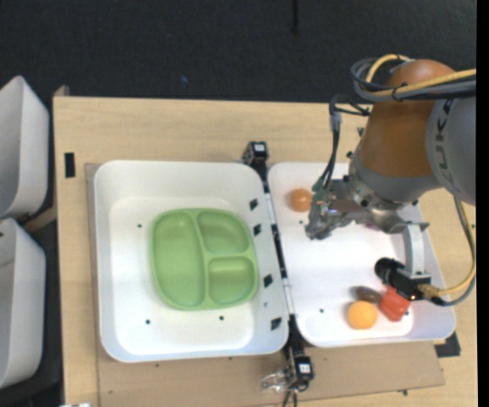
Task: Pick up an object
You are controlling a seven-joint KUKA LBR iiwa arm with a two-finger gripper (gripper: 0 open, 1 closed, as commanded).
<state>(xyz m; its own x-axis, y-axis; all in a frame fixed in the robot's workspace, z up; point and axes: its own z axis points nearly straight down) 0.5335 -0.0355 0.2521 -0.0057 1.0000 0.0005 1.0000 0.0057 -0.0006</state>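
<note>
Over the right white bin (312, 312), the gripper (320, 224) hovers just right of the small round orange ball (300, 199), grip state unreadable.

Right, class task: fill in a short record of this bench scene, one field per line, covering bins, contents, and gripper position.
left bin: holds a green divided tray
right bin: holds two orange balls and a red object
far orange ball: near the bin's far left corner
near orange ball: beside the red object
gripper: over the right bin, next to the far orange ball
</note>
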